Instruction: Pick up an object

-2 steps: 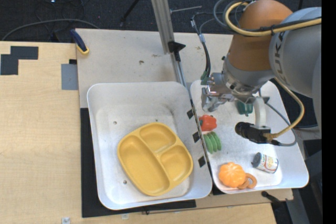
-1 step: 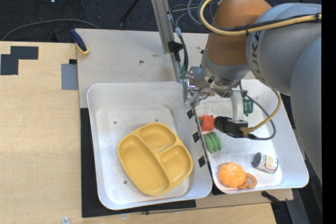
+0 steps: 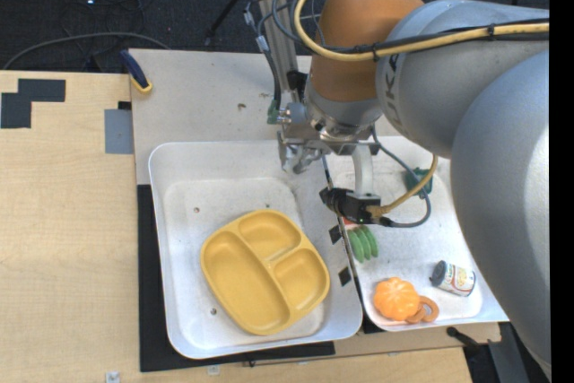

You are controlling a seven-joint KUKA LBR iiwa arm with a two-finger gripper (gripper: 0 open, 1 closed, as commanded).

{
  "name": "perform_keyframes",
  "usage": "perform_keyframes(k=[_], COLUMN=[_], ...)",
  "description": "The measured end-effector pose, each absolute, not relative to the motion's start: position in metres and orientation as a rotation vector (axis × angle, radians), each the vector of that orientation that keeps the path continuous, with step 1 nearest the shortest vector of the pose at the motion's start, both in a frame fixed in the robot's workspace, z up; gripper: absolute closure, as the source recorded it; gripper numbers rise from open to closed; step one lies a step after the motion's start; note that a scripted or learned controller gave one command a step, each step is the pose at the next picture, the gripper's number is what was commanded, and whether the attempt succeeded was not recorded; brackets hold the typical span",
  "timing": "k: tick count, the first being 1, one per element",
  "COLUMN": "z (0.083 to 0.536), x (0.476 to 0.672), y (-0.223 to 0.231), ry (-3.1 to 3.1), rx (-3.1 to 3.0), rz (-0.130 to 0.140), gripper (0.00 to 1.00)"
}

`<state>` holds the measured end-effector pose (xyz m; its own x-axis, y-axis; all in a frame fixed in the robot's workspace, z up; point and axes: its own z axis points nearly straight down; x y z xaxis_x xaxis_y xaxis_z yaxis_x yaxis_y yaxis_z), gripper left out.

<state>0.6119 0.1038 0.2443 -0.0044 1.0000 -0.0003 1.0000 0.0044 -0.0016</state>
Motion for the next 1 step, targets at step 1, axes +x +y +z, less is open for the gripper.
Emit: perform_keyframes(k=[1], z=[0.2443], x=[0.6111], y=[0.1025], ry=[-2.223], rx=[-2.217], rz=[0.004], gripper=[0.0])
